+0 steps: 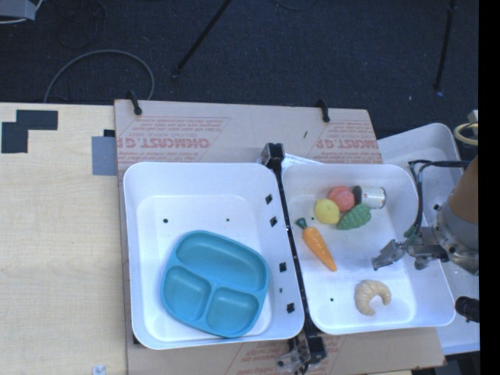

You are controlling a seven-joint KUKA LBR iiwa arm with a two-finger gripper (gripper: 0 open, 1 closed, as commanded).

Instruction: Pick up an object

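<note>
The right bin (426, 201) holds an orange carrot (319, 248), a yellow lemon (326, 211), a red-pink fruit (341, 197), a green bumpy vegetable (355, 217), a small silver can (371, 198) and a beige croissant (373, 296). My gripper (398, 252) reaches in from the right over the bin's right half, just above and right of the croissant. Its fingers (386, 255) are spread apart and nothing lies between them.
The left bin (148, 186) contains a blue divided plate (215, 283). A black divider with clips (285, 244) runs between the bins. Both bins rest on a cardboard sheet (234, 135), with a wooden bench (55, 241) to the left.
</note>
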